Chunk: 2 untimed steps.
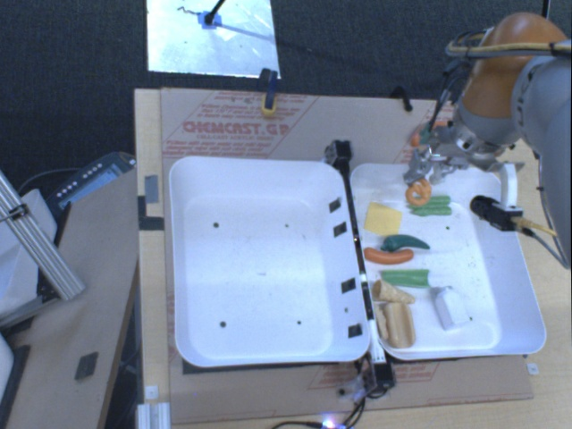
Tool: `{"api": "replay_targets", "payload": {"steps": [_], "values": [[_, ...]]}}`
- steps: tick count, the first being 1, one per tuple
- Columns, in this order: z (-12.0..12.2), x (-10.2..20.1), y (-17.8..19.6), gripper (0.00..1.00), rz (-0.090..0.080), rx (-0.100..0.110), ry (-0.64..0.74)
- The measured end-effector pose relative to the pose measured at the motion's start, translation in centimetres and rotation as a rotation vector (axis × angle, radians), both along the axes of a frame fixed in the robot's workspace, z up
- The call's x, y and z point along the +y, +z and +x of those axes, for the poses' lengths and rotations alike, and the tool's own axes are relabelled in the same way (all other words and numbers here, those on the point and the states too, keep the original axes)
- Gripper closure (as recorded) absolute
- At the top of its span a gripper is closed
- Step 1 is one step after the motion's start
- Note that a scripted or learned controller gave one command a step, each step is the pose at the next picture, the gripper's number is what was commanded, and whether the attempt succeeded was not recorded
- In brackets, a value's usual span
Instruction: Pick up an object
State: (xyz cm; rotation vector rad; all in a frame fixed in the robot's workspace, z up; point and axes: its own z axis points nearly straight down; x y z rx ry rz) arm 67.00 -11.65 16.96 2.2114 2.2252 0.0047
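Camera view | my tool (427, 170) hovers at right bin's (514, 280) far edge, just above the orange pretzel (417, 192) | grip state: cannot tell | advice: descend straight, straddle pretzel, avoid the green bean (433, 207) touching it.

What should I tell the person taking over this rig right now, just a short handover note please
Gripper: low over the far end of the right bin, just above the orange pretzel; nothing seen between its fingers.
Right bin contents: pretzel, green bean, yellow cheese slice, dark green pepper, sausage, green pod, bread pieces, grey block.
Left bin: beside it.
Done: nothing lifted.
Left: grasp and lift one object, likely the pretzel.
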Motion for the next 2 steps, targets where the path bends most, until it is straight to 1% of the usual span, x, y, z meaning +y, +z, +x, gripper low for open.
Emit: {"api": "replay_targets", "payload": {"steps": [1,2], "values": [[-5.3,6.9,1.6,1.00,0.003,0.006,0.002],[-6.9,10.1,6.6,1.00,0.002,0.001,0.002]]}}
